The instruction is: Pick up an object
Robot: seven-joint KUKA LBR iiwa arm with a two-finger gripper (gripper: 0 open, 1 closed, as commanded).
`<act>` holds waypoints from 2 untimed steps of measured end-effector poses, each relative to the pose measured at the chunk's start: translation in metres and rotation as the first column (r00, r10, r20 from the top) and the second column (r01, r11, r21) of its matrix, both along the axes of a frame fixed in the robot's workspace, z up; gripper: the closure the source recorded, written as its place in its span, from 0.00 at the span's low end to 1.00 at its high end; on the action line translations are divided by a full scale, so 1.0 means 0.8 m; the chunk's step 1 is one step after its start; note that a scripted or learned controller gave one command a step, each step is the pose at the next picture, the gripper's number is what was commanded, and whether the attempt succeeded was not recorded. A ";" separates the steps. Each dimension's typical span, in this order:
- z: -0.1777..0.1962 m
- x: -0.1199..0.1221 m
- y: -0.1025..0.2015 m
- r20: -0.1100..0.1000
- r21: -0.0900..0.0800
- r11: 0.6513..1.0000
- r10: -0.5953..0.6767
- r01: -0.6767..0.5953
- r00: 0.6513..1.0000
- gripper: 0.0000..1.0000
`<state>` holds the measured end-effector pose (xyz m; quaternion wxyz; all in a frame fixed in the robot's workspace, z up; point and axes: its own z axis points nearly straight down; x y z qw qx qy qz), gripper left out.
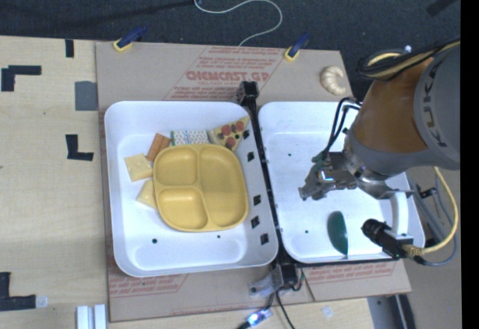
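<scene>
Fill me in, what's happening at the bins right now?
The arm reaches in over the right bin, its gripper above the bin's white floor. A dark green object lies apart from it near the front wall. The left bin holds a yellow divided plate atop several small items.

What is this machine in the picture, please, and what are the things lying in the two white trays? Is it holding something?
One camera fixed above a bench looks down at a slant. The grey arm with an orange band, entering from the right, is a robot; its tool hangs over the right bin. Nothing is visibly held by it. A dark green object lies in that bin, near its front edge. The left bin holds a yellow divided plate, with a few small flat pieces beside and partly under it.
</scene>
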<state>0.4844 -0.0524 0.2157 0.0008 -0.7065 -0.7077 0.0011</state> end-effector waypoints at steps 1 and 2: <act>-0.002 0.002 -0.005 0.000 0.000 1.000 0.000 0.000 1.000 1.00; 0.008 0.004 0.005 0.001 0.001 1.000 0.000 0.000 1.000 1.00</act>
